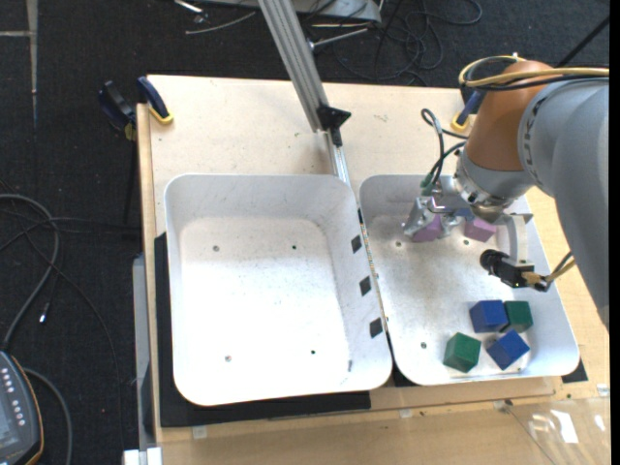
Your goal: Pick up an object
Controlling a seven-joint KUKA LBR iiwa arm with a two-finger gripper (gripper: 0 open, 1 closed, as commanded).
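My gripper (pixel 422 223) is low over the far part of the right bin (pixel 426 289), under the grey wrist with the orange band. A purple block (pixel 433 225) lies right against the gripper's tip, partly hidden by it. A second purple piece (pixel 480 229) shows just to its right, under the wrist. In the bin's near right corner sits a cluster: a blue cube (pixel 489 315), a green cube (pixel 519 315), another blue cube (pixel 509 349) and a green cube (pixel 462 351) off to the left.
The left bin (pixel 194 260) stands beside the right one, their rims touching. A slanted metal rail (pixel 295 51) ends at the far bin edge. A black and yellow part (pixel 511 268) hangs below the wrist. A clamp (pixel 136 100) sits at the bench's far left.
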